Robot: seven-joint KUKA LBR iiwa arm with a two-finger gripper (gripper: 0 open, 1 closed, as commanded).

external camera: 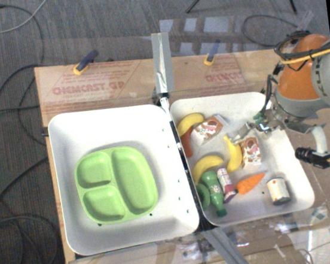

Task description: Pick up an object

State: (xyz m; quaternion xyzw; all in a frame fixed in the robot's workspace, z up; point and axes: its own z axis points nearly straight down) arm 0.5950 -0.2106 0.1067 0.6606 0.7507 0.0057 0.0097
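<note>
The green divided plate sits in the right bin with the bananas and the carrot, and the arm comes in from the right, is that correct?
Not quite. The camera view shows the green divided plate alone in the left bin. The bananas and the carrot lie in the right bin, and the arm does come in from the right.

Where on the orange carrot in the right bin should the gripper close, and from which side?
Grip the carrot at its thicker middle, coming straight down with fingers across its width. It lies flat, nearly left-right, narrow end toward the small can. Its left end touches the red-labelled bottle, so mid-body looks clearest.
</note>
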